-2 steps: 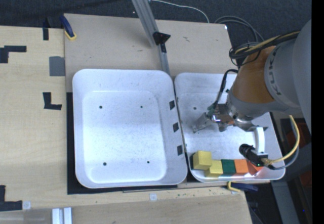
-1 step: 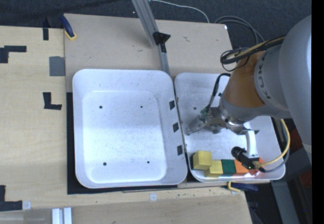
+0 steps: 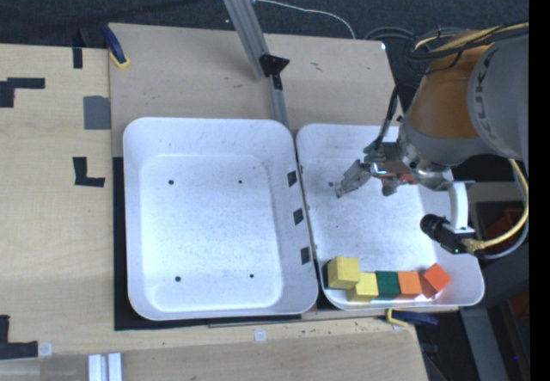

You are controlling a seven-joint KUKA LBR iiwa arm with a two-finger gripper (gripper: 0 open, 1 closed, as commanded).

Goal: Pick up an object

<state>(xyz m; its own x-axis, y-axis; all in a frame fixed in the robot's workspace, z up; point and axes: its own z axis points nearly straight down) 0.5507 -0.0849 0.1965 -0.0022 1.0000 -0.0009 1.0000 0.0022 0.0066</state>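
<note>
- The arm (image 3: 464, 95) reached in from the right, and its hand (image 3: 368, 179) hung over the upper middle of the right bin (image 3: 344, 143).
- The fingers looked spread, one tip (image 3: 348, 185) pointing down-left and another (image 3: 388, 187) off to its right, with nothing between them.
- The blocks sat in a row along that bin's near wall: a yellow cube (image 3: 344, 271), a smaller yellow block (image 3: 367, 285) touching it, then a green block (image 3: 388, 283), an orange block (image 3: 409, 283) and a red-orange block (image 3: 436, 278) tilted at the right end.
- Here was the key relation: the whole row lay toward the near edge from the hand, well apart from it, with bare bin floor between.
- The row's long axis ran left to right along the wall, so I judged the yellow cube, standing a little proud at the left end, the easiest target.
- The left bin (image 3: 210, 216) had nothing in it worth a reach.
- The wall crowding the row looked like the risk for any grasp there.
</note>
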